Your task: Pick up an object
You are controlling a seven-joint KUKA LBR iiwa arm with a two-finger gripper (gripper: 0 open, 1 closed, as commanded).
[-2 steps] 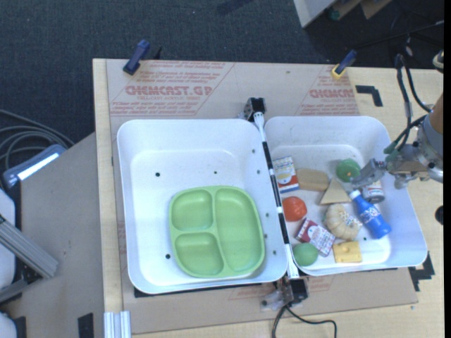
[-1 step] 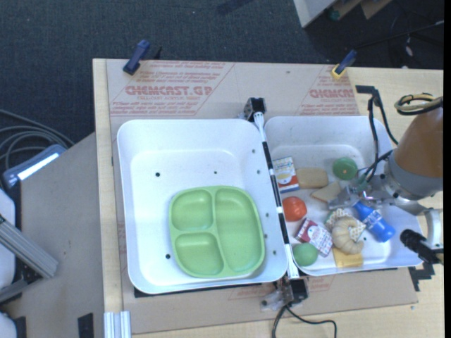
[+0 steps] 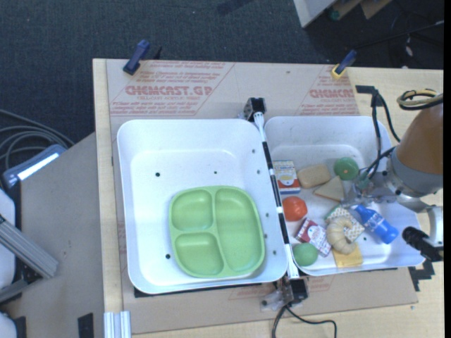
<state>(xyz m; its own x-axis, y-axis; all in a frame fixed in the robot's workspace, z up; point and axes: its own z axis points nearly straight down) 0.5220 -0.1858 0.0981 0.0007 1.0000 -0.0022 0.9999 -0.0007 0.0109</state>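
Beside the green tray (image 3: 215, 231), the right bin (image 3: 310, 129) hides the fingers (image 3: 363, 189); grip unreadable.

The arm (image 3: 421, 153) is seen at the right edge, bent down low. Its orange band is on top, with grey below. The gripper (image 3: 365, 186) is pointed left.

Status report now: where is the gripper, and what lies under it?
Gripper low in right bin, fingers unclear. Blue bottle beside it, not held. Toy food crowds around; green plate in left bin.
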